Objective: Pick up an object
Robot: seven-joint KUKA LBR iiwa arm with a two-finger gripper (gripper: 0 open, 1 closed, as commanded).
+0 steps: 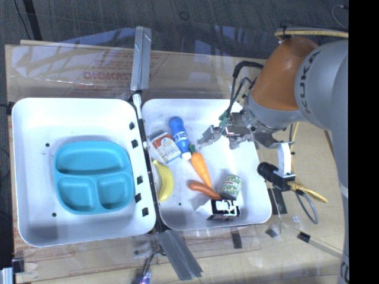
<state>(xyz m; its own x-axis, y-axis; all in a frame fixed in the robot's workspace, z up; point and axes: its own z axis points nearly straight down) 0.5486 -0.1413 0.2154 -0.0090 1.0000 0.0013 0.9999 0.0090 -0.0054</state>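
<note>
Brightness: even overhead light, the two shallow white plastic bins (35, 158) nearly washed out.
Glare: pale streaks on the clear sheet over the brown board (89, 70), up and left of the two-finger gripper (222, 132).
Shadows: soft grey (no hard edges) under the divided blue plastic tray (93, 177), far left of the gripper.
Sharpness: mildly soft and grainy throughout.
Background: dark floor above.
</note>
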